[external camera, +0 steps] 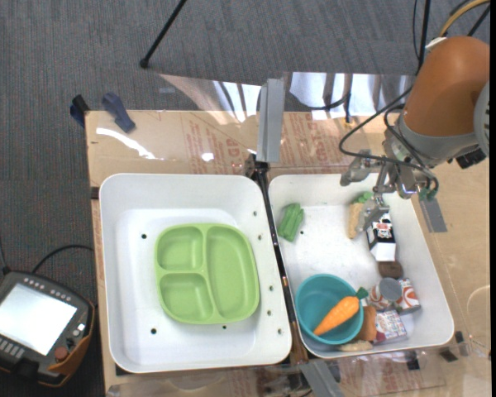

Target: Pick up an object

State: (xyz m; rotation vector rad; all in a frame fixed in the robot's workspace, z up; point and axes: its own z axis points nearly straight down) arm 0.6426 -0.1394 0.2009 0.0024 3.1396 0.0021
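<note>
We see a brightly and evenly lit scene. Both white bins (116, 222) come close to washed out, their walls hard to tell from their floors. Glare streaks lie on the clear sheet over the bench (190, 139) at upper centre, with a white gleam near the upper left. Shadows are soft and short: a faint one rings the green tray (207, 273) and the teal bowl (318, 304). The dark carpet (58, 48) at the top and left stays dim. Small things at lower right look soft and blocky, their labels unreadable. The tablet screen (29, 318) at lower left glows pale.
</note>
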